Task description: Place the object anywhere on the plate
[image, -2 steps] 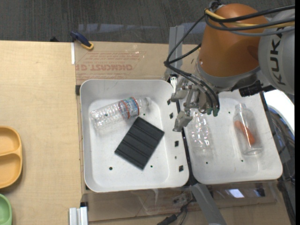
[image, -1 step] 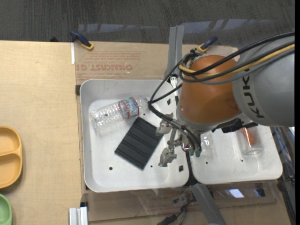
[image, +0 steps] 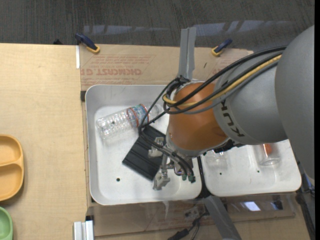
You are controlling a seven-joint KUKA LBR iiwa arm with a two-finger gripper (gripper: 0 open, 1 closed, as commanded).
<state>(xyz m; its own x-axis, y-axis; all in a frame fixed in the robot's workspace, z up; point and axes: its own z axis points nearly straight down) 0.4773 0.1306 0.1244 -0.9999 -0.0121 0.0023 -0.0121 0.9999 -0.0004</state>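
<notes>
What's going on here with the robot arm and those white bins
A grey robot arm with an orange band reaches in from the right over the left white bin. Its two-finger gripper hangs low over the bin floor, next to a flat black rectangular object; nothing shows between its fingers. A clear crumpled plastic bottle lies on its side in the same bin. A yellow divided plate sits off on the wooden bench at the far left, and nothing has been put on it yet.

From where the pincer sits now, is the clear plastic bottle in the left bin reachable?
Probably yes. The pincer hangs inside the left bin, by the black flat object. The clear plastic bottle lies up-left of it, its upper side uncovered.
</notes>
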